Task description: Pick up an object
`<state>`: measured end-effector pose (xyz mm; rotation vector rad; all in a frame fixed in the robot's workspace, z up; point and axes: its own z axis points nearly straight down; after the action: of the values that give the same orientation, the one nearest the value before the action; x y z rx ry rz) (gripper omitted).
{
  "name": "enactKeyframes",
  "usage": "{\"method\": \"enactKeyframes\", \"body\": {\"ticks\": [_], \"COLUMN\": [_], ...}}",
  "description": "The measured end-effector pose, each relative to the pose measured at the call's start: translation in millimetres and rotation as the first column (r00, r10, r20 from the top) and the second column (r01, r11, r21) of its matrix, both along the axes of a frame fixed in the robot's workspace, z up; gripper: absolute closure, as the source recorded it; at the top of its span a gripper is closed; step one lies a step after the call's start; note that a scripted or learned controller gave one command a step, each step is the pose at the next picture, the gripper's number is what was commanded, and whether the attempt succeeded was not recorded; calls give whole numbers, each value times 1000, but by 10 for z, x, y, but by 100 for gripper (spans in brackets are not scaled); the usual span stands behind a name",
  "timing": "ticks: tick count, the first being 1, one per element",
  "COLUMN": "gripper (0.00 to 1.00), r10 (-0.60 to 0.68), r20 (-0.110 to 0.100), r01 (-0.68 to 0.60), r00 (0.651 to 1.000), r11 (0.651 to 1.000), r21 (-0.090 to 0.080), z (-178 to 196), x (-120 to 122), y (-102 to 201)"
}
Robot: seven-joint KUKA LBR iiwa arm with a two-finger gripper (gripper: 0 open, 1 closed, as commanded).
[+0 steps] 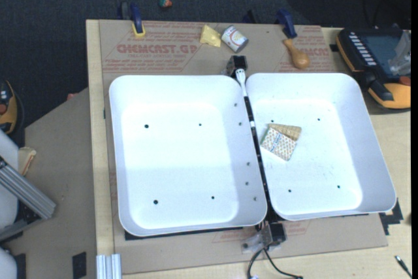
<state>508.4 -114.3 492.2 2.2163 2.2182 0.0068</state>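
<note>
The arm's colours, shapes and markings cannot be told here.

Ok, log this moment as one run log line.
stage: before grasp | right bin: patterned packet on tan piece | behind bins: yellow piece, small can

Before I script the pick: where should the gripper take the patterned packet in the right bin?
Take the patterned packet across its narrower width, coming straight down from above. It seems to lie flat and skewed, leaning on a tan piece at its upper edge, so close on the free lower sides.
</note>
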Motion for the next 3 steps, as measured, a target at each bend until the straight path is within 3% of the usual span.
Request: {"method": "enactKeyframes", "body": {"ticks": [1, 2, 3], "gripper": [100, 0, 100], "r10": [-13, -1, 0], "r20": [1, -4, 1], "r01": [13, 1, 0], "r00": [1000, 1000, 1000], "r11": [1000, 1000, 1000], "r21": [-7, -1, -5], "z": [465, 433, 548], "x": [-318, -289, -283], "y": [-1053, -986, -989]}}
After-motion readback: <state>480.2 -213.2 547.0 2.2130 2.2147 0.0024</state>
